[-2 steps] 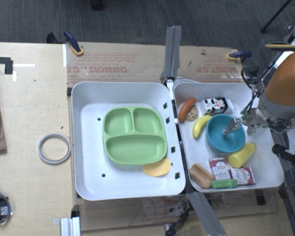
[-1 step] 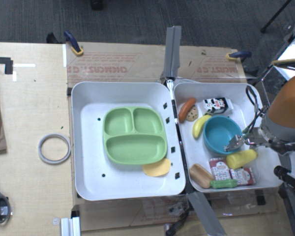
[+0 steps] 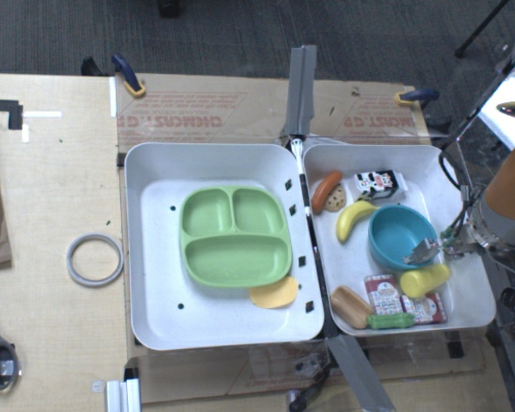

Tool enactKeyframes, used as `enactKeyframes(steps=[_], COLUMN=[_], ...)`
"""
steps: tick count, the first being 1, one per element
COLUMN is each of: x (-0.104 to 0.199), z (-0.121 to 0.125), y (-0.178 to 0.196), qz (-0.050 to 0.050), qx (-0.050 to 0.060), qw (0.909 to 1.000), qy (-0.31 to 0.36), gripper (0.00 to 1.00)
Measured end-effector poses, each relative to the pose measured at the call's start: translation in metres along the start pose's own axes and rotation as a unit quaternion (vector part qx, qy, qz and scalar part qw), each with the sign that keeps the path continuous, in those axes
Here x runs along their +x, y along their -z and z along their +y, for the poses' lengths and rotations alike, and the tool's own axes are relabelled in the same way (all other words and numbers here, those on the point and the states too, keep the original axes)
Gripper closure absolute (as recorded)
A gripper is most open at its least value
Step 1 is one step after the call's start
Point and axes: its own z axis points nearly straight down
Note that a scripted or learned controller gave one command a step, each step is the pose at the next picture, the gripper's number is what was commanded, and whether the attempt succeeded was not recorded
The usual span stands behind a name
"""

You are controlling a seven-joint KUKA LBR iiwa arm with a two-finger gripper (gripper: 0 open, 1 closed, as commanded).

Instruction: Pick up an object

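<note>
In the right bin [image 3: 463, 307] the gripper [image 3: 426, 250] sits over the right side of the blue bowl [image 3: 395, 233]. I cannot tell if it is open or closed. A banana [image 3: 354, 218] touches the bowl's left side. A yellow lemon [image 3: 424, 280] lies just below the bowl. In the left bin [image 3: 154, 316] sits a green plate [image 3: 235, 235], with a yellow chip [image 3: 274, 294] at its lower edge.

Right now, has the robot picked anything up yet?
Not yet. Nothing looks lifted: the banana, the yellow toy and the rest lie in the right bin. The claw is down at the blue bowl's rim. Grabbing and lifting something is left.
</note>
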Motion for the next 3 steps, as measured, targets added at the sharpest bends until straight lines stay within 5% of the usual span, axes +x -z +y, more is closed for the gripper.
enactKeyframes(steps=[1,2,3], x=[0.013,0.039,0.01], z=[0.045,0.05,0.078], y=[-0.012,0.026,-0.012], qz=[-0.002,-0.002,-0.002], qx=[0.006,0.006,0.006], qw=[0.9983,0.9989,0.9988], qy=[-0.058,-0.046,-0.049], gripper=[0.0,0.0,0.0])
